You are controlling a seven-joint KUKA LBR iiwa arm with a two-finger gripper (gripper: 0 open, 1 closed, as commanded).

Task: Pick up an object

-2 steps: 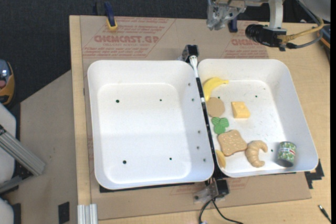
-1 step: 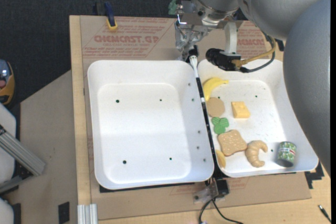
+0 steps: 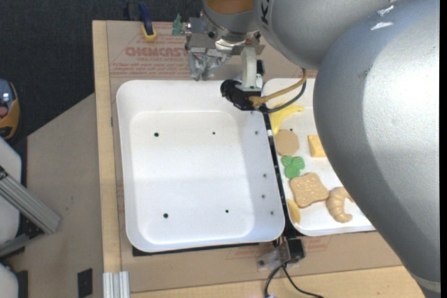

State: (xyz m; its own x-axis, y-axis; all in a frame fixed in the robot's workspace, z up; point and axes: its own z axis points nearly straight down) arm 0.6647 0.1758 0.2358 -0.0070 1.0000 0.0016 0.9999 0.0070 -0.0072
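Several toy foods lie in the right bin [image 3: 328,225]: a yellow banana [image 3: 283,115], a round tan cookie [image 3: 286,143], a yellow block [image 3: 317,146], a green piece [image 3: 293,166], a slice of toast [image 3: 309,188] and a croissant [image 3: 340,205]. My gripper [image 3: 202,67] hangs over the far rim of the left bin [image 3: 126,150], up and to the left of the foods and apart from them. I see nothing in it. The bulky grey arm covers most of the right bin.
A black cable loop [image 3: 237,95] hangs from the wrist over the divider between the bins. The bins rest on a brown board [image 3: 105,80] with red lettering. A small blue and yellow clamp [image 3: 147,21] sits at the board's far left corner.
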